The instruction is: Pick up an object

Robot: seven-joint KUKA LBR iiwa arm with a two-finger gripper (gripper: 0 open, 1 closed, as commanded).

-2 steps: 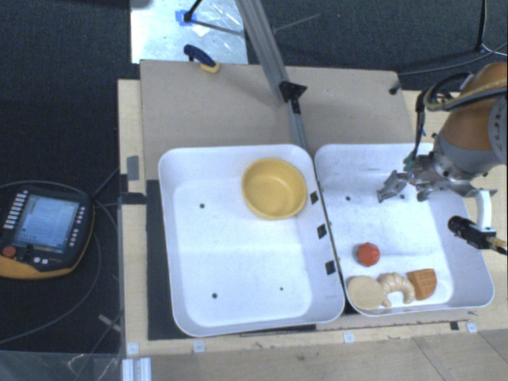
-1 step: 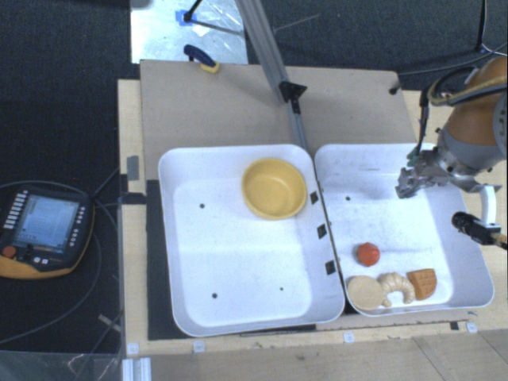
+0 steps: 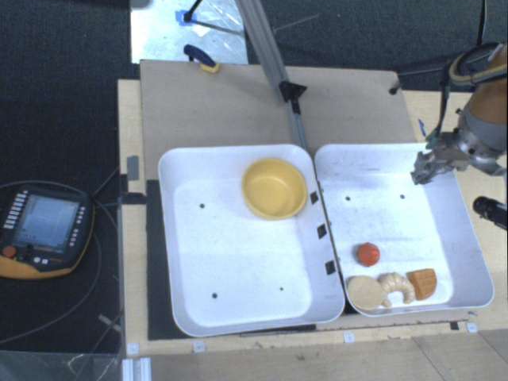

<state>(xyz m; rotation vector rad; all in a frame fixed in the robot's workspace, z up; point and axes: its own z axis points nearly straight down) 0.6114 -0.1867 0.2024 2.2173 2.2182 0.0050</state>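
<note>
- The gripper [image 3: 425, 171] hangs over the far right edge of the right bin [image 3: 381, 181]; whether it is wide or narrow cannot be told at this size, and nothing shows in it.
- Nearest candidate: a small red ball-like object [image 3: 367, 253], in front of the gripper and a little to its left, standing apart on bare bin floor. It is probably light and firm, apt to roll; best pinched across its middle from straight above.
- Further in front, in the bin's near corner, three pieces crowd together: an orange-brown wedge [image 3: 422, 282], a pale knobbly piece [image 3: 395, 286] and a cream disc [image 3: 365, 292]. They look light, and awkward to single out.
- Well off to the gripper's left, in the left bin [image 3: 230, 292], sits a yellow bowl [image 3: 274, 187]: rigid, smooth, likely slippery; its rim is the only hold.
</note>
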